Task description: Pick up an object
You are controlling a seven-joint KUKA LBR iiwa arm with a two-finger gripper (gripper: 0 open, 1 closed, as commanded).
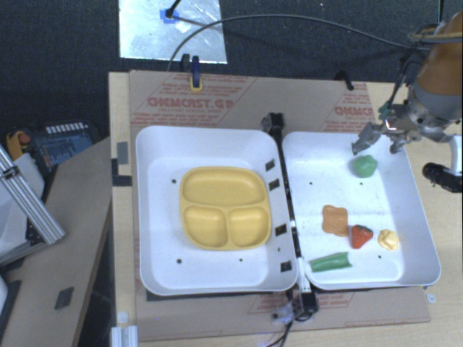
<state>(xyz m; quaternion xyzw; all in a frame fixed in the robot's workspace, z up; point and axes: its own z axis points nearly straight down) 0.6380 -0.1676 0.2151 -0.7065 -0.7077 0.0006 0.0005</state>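
Hovering at the frame's upper right, my gripper (pixel 378 142) spreads its fingers wide, holding nothing, just above the green lump (pixel 364 166) in the right bin (pixel 412 194), seemingly lined up to straddle it.

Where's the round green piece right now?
The round green piece lies in the right bin, near its far edge, just below the gripper and beyond the orange piece.

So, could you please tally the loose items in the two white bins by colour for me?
Green: 2, a round piece and a long piece
Orange: 1
Red: 1
Yellow: 2, a small piece and the divided tray
Total: 6
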